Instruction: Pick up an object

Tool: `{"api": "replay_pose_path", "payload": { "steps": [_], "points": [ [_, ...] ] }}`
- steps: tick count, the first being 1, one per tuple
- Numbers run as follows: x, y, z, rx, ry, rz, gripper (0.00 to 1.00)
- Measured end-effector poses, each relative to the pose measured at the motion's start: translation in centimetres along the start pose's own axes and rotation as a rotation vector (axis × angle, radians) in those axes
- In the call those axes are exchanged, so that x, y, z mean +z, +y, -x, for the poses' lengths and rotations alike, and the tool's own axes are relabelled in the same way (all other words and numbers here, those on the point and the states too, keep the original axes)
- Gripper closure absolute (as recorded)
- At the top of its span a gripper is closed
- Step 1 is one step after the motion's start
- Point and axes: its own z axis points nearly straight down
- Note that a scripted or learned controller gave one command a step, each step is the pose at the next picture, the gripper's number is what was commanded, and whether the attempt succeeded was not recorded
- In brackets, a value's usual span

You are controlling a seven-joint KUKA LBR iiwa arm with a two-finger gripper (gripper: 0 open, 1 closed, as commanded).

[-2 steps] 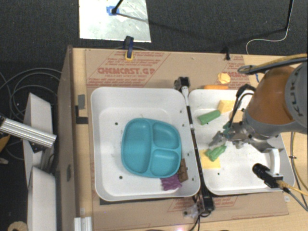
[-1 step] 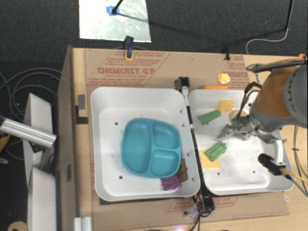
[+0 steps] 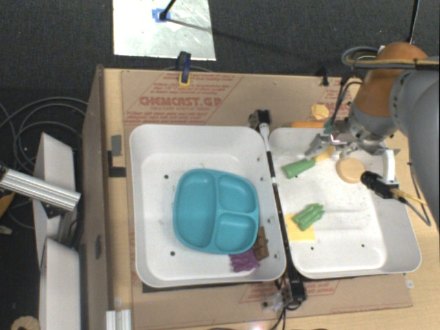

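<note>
My gripper (image 3: 335, 143) hangs over the far part of the right bin (image 3: 395, 236), just past a tan round disc (image 3: 350, 170). A green block (image 3: 299, 167) lies to its left near the divider, with a small yellow piece (image 3: 323, 157) at its end. Nearer the front, a second green piece (image 3: 308, 215) rests on a flat yellow pad (image 3: 300, 234). An orange stick (image 3: 307, 124) lies along the bin's far rim. I see nothing held in the gripper.
The left bin (image 3: 155, 150) holds a teal divided plate (image 3: 216, 210), with a purple thing (image 3: 242, 260) and a brown thing (image 3: 262, 243) at its front right corner. A pale yellow thing (image 3: 320, 111) sits on the cardboard behind the right bin.
</note>
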Motion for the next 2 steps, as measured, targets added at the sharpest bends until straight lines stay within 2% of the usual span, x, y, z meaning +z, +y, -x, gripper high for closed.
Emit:
{"api": "replay_pose_path", "payload": {
  "steps": [1,2],
  "points": [
    [1.7,-7.1,0.2,0.009,0.004,-0.018,0.0],
    [0.8,-13.2,-4.7,0.006,0.006,-0.018,0.0]
  ]
}}
